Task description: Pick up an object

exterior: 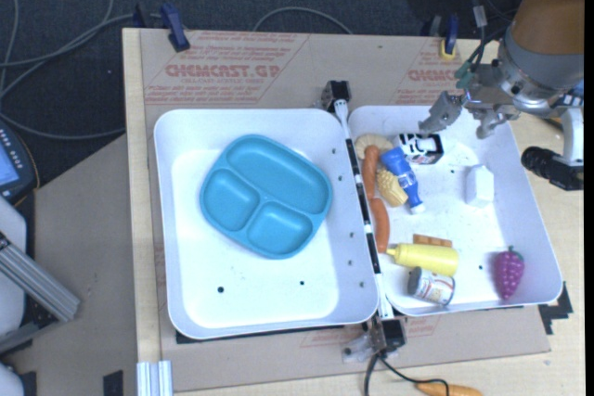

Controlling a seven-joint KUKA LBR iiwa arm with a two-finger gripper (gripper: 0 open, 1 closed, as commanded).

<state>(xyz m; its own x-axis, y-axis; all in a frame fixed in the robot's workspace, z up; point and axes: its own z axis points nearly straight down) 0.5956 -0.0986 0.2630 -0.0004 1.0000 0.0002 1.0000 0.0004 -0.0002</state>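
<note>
My gripper (469, 111) hangs spread and empty over the right bin (534, 227), above its far end. Nearest target: the black-and-white toy (422, 146) just below-left. I should centre both fingers astride it before descending, clear of the blue bottle (402, 175).

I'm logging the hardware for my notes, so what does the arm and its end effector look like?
The arm enters from the right: a broad orange band above a grey metallic wrist, with yellow and dark cables looping beside it. Its end effector is grey metal with two slim fingers.
</note>
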